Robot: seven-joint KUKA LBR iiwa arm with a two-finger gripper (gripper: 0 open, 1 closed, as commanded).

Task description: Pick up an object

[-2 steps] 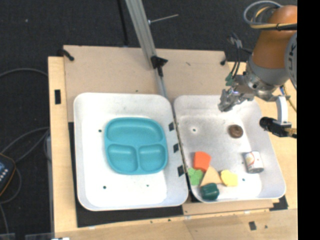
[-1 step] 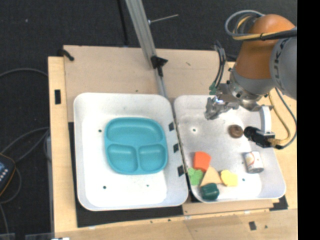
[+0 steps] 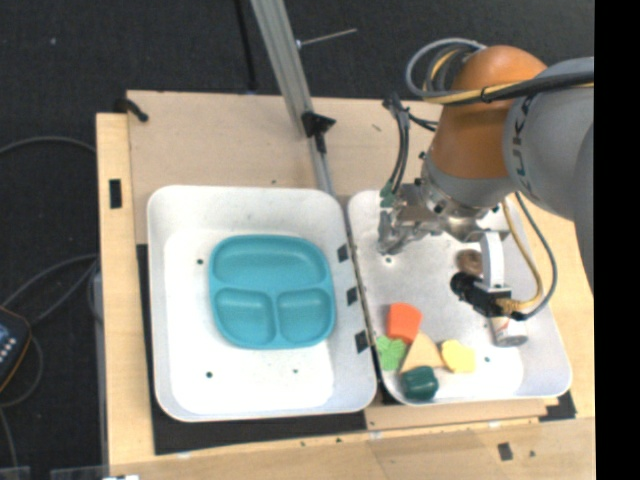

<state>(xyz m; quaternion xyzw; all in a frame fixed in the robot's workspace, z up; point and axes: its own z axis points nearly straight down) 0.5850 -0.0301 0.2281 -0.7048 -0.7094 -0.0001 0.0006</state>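
Several small objects lie clustered at the front left of the right bin [image 3: 535, 368]: an orange block [image 3: 404, 320], a light green piece [image 3: 390, 352], a tan wedge [image 3: 423, 352], a yellow piece [image 3: 459, 356] and a dark green piece [image 3: 420, 382]. My gripper [image 3: 392, 236] hangs over the bin's back left part, well behind the cluster and apart from it. Nothing shows in its grasp. The arm's orange band [image 3: 480, 118] sits above it.
The left bin [image 3: 180, 268] holds a teal divided plate [image 3: 270, 290]. A slanted metal pole [image 3: 285, 58] stands behind the bins. Cables and a black and metal fitting [image 3: 490, 303] hang from the wrist over the right bin's right side.
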